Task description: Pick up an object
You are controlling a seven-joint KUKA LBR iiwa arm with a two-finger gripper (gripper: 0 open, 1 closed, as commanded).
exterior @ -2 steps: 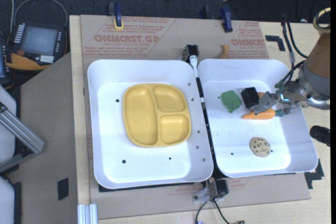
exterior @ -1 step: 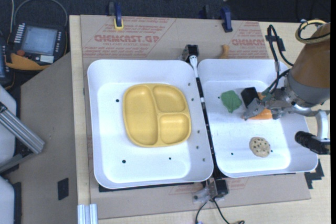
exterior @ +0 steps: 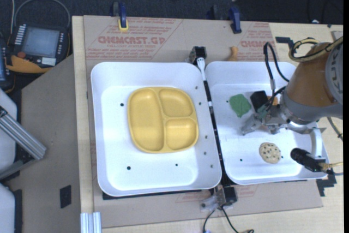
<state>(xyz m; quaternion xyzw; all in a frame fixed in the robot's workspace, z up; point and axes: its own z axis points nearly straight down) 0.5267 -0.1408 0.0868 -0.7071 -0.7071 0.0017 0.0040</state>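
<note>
Two-finger grey gripper low in right white bin, finger spread cannot be told, beside flat green object; round speckled cookie nearby; yellow divided plate in left bin.

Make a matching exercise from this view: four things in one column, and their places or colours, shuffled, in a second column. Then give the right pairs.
Things:
1. sectioned plate
2. cookie
3. green object
4. gripper

Places and colours:
A. speckled tan, near the front of the right bin
B. yellow, in the middle of the left bin
C. low over the right bin, just below the green object
D. in the right bin, towards its back left

Pairs: 1-B, 2-A, 3-D, 4-C
</note>
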